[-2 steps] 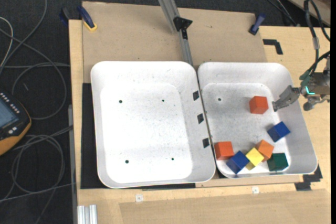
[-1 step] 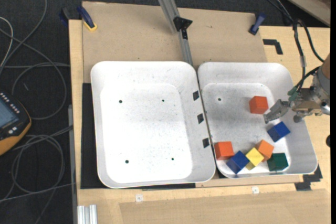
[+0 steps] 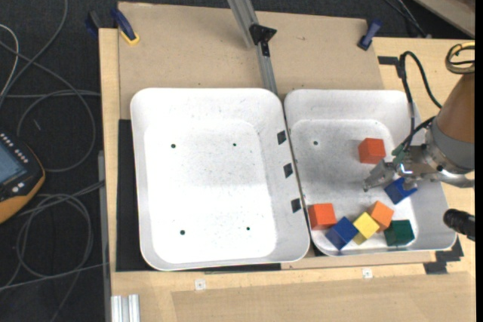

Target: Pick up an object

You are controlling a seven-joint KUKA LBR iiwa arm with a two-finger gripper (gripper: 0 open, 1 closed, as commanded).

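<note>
you're looking down on a wooden bench (image 3: 189, 41) with two shallow white bins side by side. the left bin (image 3: 151, 162) shows just its speckled floor with four dark dots. all the blocks are in the right bin (image 3: 332, 109).

the arm (image 3: 460, 124) comes in over the right bin's right edge, and the gripper (image 3: 389, 176) sits low over the floor near that edge, roughly halfway down. its metal fingers (image 3: 375, 181) point left and look spread apart, with nothing between them that you can make out. a blue block (image 3: 400, 191) lies just beside the gripper, under its lower right side and partly hidden by it; whether they touch, you cannot tell.

an orange-red block (image 3: 371, 150) stands alone just above the gripper, toward the middle of the right bin. the rest cluster along the bin's near edge: an orange block (image 3: 322, 215) toward the near left corner, then a darker blue block (image 3: 341, 231) touching a yellow block (image 3: 366, 225), a smaller orange block (image 3: 382, 213) just behind the yellow one, and a green block (image 3: 398, 233) at the near right corner.

a grey metal rail (image 3: 241, 4) slants down from the top to the gap between the bins. two blue clamps (image 3: 124, 25) and (image 3: 369, 32) hold the bench's far corners. a handheld pendant (image 3: 15, 170) and loose cables (image 3: 45, 87) lie on the dark floor to the left.
</note>
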